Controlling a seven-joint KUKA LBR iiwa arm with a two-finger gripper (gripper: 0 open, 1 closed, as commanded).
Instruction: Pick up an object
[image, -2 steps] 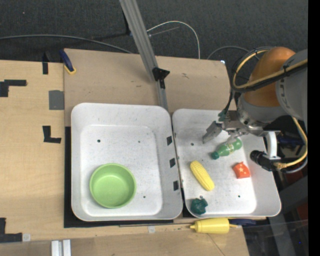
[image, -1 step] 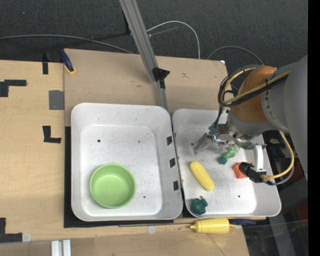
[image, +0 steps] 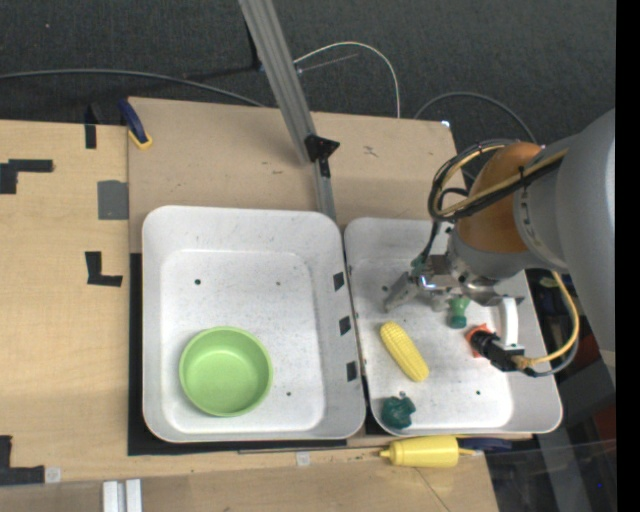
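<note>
In the right bin (image: 520, 405) lies a yellow corn cob (image: 404, 351), slanting near the left wall. A small dark green toy (image: 397, 410) rests at the bin's front left corner. My gripper (image: 402, 290) hangs low over the back left part of this bin, just behind the corn cob and apart from it. A small teal piece (image: 457, 316) sits right of the gripper, under the wrist. Nothing shows in the gripper's grasp.
The left bin (image: 240, 235) holds a light green bowl (image: 226, 371) at its front left. A yellow object (image: 425, 452) lies on the bench in front of the right bin. A grey pole (image: 285, 85) slants over the back of the bench.
</note>
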